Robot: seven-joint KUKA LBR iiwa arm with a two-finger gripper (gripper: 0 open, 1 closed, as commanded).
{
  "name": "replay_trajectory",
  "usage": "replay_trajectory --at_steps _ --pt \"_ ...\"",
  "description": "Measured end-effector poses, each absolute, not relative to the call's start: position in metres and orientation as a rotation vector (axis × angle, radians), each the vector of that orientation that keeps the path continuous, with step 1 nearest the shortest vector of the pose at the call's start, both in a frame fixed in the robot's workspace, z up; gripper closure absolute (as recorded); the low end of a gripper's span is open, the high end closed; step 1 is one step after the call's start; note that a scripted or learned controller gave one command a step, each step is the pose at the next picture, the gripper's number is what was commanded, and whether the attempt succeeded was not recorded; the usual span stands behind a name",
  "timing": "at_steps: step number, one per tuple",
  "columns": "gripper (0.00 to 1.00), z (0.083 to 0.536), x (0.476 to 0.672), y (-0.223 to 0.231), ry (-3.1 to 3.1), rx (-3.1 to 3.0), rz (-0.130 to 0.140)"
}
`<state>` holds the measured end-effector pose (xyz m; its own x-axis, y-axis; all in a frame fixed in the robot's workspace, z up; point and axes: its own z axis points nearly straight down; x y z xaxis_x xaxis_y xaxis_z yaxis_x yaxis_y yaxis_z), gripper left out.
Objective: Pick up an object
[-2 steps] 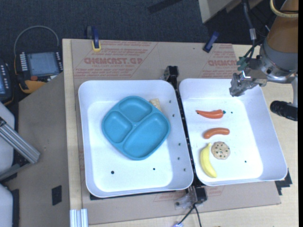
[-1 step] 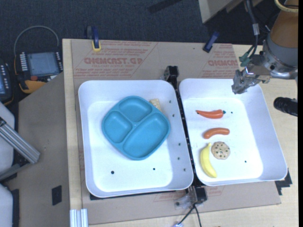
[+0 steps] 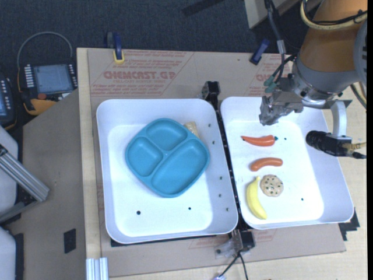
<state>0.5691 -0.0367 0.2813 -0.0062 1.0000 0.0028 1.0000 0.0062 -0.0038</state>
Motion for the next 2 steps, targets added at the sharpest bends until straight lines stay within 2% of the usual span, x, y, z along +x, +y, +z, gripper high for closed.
replay_trajectory --at_steps 2 --pt "1.00 0.272 0.566 0.064 -2.225 -2.212 0.002"
